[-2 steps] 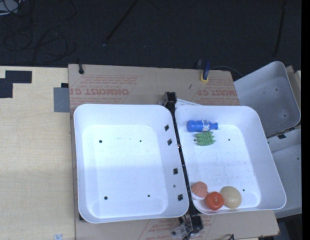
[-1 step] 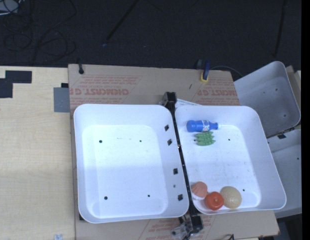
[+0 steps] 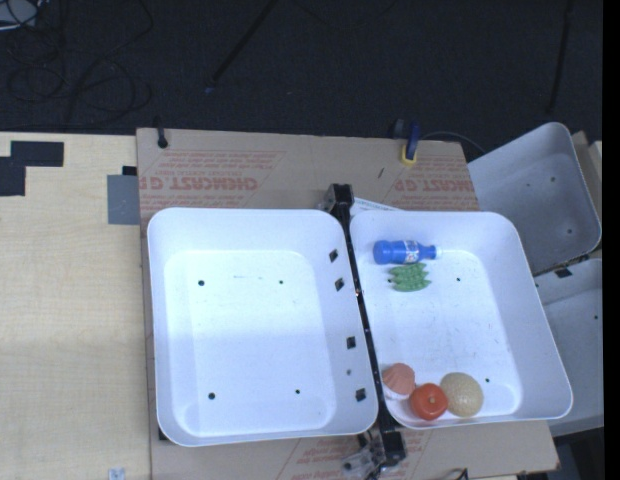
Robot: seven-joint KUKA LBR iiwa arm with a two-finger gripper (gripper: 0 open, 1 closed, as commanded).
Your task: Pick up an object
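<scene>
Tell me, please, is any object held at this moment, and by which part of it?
Nothing is seen held. The blue bottle, green toy, pink piece, red ball and tan ball all lie in the right bin.

The cardboard sheet (image 3: 250, 173) bears upside-down red "CHEMCAST GP" print.

The left bin (image 3: 180, 268) is lying open across its whole floor. In the right bin (image 3: 510, 298), a blue bottle (image 3: 404, 252) and a green toy (image 3: 410, 278) are crowding the eleven o'clock corner, just beside each other. A pink ball (image 3: 398, 377), a red ball (image 3: 428, 401) and a tan ball (image 3: 462, 393) are clustering at seven o'clock, touching. The floor between, from centre towards three o'clock, is staying clear.
</scene>
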